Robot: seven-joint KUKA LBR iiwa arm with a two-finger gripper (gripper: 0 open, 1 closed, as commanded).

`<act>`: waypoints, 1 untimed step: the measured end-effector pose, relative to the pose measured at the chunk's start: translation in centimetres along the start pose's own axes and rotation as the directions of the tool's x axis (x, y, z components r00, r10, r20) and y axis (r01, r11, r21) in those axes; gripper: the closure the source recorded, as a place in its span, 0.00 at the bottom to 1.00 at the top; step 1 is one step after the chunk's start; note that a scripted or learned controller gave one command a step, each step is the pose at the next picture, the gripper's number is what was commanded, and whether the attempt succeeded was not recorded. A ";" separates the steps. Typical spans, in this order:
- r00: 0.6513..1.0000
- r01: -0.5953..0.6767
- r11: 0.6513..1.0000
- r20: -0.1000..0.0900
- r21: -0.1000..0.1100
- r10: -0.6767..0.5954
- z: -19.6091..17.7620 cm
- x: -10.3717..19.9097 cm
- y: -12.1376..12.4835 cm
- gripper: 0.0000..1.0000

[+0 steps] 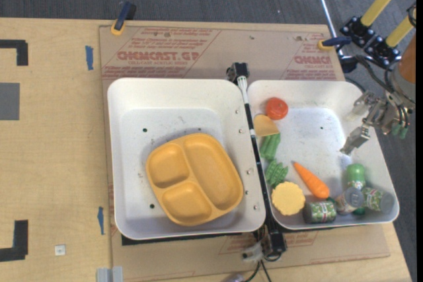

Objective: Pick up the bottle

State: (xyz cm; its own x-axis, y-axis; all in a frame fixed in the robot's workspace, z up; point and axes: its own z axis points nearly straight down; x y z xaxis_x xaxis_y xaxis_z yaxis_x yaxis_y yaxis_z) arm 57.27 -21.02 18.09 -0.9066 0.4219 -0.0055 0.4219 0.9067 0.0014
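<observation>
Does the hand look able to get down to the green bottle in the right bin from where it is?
Probably yes: the hand hangs just above the green bottle, nothing between them, though cans crowd its lower side.

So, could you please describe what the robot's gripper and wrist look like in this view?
The gripper is a small, bare-metal, silvery-grey assembly with thin pale fingers. Behind it sits a cluttered metallic wrist mechanism with a small green spot, and a sliver of the orange band shows at the frame's right edge.

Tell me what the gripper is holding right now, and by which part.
Nothing is held. The gripper hangs over the right bin with no object between its fingers; the bottle lies below it in the bin's near right corner.
</observation>
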 end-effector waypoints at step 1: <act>0.890 0.456 0.890 -0.003 -0.002 -0.456 7.3 -1.5 -0.7 0.00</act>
State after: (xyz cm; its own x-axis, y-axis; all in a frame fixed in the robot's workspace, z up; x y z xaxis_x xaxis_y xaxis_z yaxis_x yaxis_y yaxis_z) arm 58.33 -22.32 10.77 -0.9993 -0.0380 -0.0021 -0.0380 0.9993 0.0010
